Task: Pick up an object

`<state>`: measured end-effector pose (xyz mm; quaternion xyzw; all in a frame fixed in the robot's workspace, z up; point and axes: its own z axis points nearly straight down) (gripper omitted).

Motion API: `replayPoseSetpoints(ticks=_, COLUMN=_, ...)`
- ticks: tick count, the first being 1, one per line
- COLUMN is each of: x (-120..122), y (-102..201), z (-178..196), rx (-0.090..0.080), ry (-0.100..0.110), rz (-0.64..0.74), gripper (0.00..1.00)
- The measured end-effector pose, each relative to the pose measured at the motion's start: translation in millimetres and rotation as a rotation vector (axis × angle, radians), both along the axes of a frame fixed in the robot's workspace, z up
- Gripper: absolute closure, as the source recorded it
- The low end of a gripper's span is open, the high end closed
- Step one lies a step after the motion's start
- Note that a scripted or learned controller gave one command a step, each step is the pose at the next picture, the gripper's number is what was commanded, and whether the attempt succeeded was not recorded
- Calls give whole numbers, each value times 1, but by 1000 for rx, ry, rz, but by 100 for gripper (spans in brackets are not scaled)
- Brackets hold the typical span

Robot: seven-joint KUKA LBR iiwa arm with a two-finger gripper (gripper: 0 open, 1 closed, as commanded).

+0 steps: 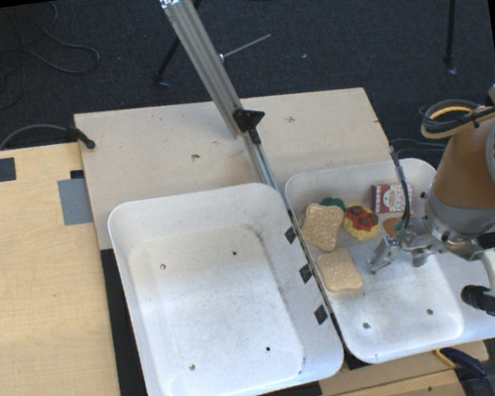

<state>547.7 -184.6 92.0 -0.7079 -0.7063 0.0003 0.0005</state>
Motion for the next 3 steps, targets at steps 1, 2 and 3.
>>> replayPoseSetpoints(ticks=1, x=0, y=-1, z=10, rx=1, ry=1, rz=-5, gripper=100)
replayPoseSetpoints(ticks=2, x=-5, y=-8, z=69, rx=-1, ry=-4, rz=-5, gripper=100)
replayPoseSetpoints(ticks=3, x=3, y=-8, z=130, rx=-2, ry=-6, rz=4, gripper=100)
